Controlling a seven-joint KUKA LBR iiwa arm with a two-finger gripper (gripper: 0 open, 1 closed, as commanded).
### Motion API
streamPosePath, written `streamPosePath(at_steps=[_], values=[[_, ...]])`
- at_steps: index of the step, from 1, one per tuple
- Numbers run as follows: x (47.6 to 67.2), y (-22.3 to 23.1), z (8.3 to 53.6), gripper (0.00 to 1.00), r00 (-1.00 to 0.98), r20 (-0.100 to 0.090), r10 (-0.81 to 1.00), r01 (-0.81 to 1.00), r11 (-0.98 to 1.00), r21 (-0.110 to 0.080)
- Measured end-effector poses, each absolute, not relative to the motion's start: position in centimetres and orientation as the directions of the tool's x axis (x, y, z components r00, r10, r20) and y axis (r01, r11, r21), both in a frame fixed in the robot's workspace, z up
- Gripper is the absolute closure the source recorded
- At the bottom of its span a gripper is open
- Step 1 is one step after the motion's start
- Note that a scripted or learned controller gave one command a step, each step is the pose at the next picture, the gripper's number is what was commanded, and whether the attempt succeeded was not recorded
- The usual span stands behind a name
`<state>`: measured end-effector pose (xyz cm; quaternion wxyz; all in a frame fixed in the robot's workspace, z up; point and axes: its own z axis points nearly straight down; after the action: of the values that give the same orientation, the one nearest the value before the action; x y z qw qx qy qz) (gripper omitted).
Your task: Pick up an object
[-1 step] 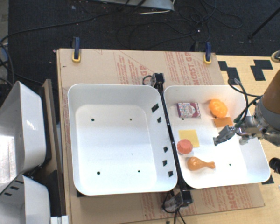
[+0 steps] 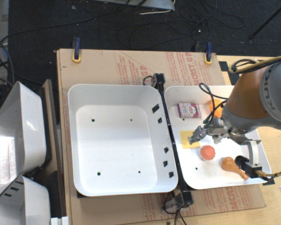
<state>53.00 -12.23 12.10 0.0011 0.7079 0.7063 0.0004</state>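
end effector over flat yellow square — round (reddish) ball beside.

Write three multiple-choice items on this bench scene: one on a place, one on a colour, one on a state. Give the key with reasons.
1. The end effector hangs over:
A. the left bin
B. the right bin
C. the bare bench

2. The flat square piece beside the end effector is:
A. yellow
B. blue
C. green

3. The round red object is:
A. lifted off the floor
B. lying on the bin floor
C. outside the bins

Key: B, it sits above the right bin; A, it is plainly yellow; B, it rests on the floor, clear of the end effector.
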Motion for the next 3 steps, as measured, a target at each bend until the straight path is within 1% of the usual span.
streamPosePath(at_steps=[1, 2, 3], values=[[59.2, -12.3, 9.2, 0.0, -0.004, -0.001, 1.0, 1.0, 0.004, 0.003], [53.8, -10.1, 9.2, 0.0, 0.002, 0.002, 1.0, 1.0, -0.002, -0.005], [54.1, -10.2, 10.3, 1.0, 0.003, -0.001, 1.0, 1.0, -0.003, 0.003]])
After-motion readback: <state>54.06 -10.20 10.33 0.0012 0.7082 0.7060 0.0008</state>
